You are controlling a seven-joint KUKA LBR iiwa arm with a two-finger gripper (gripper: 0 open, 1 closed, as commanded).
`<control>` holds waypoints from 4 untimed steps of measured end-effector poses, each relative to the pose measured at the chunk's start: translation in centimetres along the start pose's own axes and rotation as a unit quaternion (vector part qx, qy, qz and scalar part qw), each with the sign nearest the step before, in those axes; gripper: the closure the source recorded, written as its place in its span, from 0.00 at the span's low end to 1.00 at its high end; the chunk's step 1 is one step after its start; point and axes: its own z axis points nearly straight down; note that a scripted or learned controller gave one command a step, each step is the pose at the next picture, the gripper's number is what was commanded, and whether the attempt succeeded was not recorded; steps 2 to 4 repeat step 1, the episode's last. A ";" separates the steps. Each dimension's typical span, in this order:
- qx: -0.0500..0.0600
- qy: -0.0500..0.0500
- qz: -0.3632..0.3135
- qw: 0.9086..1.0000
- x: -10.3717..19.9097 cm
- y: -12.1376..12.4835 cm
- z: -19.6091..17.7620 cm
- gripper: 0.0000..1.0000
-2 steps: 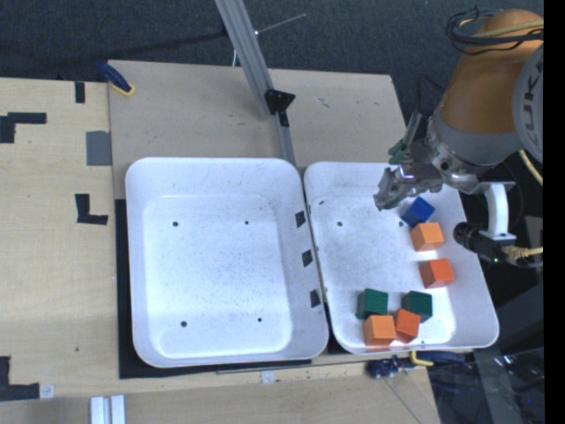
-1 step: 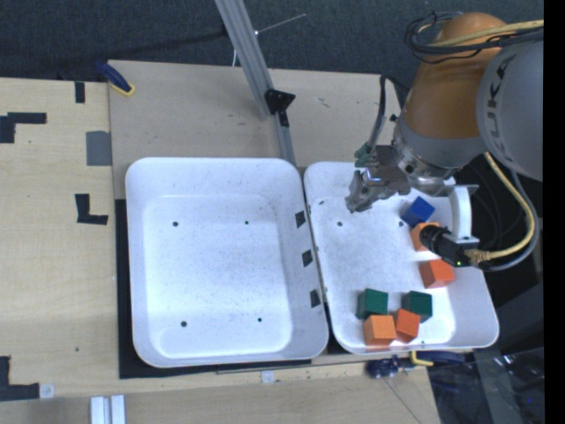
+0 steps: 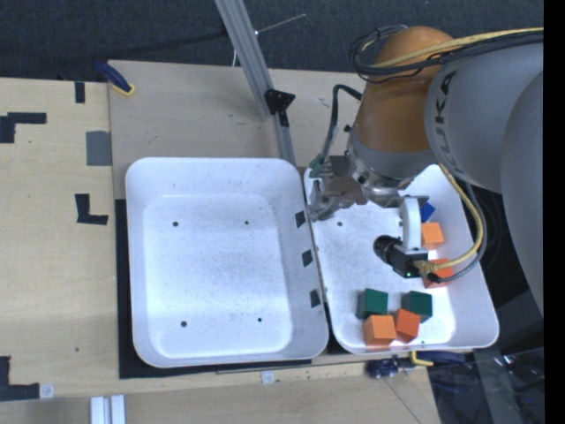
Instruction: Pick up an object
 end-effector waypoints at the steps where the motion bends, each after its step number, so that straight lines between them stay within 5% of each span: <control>1: 0.000 0.000 -0.001 1.000 5.9 -1.6 0.8 1.00; 4: 0.000 0.000 -0.001 1.000 5.9 -1.6 0.8 1.00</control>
